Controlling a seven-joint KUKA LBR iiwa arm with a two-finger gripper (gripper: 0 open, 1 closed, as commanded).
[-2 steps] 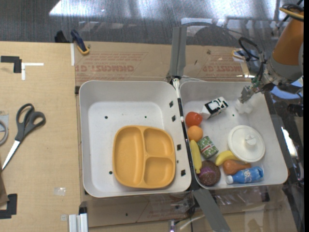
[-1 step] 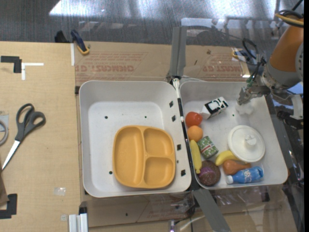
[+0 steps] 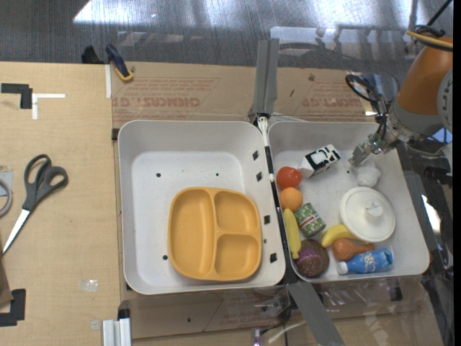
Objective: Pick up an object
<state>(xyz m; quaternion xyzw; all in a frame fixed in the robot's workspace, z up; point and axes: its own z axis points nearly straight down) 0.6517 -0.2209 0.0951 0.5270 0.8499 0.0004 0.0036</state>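
The wooden surface [image 3: 57,251] bears two bins. The left bin [image 3: 144,150] has bare floor around a yellow tray [image 3: 215,234]; the right bin [image 3: 414,215] is crowded along its near side. The tool [image 3: 369,148] hangs over that bin's far corner beside a white lump [image 3: 368,175]; its grip is too small to tell. The arm [image 3: 426,85] is cut off at the right edge.

Printed red lettering runs across the cardboard sheet [image 3: 187,92] lying behind the two white bins [image 3: 130,193], but it appears reversed and upside down from this angle, and no word of it can be made out with confidence. The blue bottle [image 3: 369,261] at the near edge of the right bin carries a pale label too small to read. The small green can [image 3: 310,219] beside it bears markings equally illegible.
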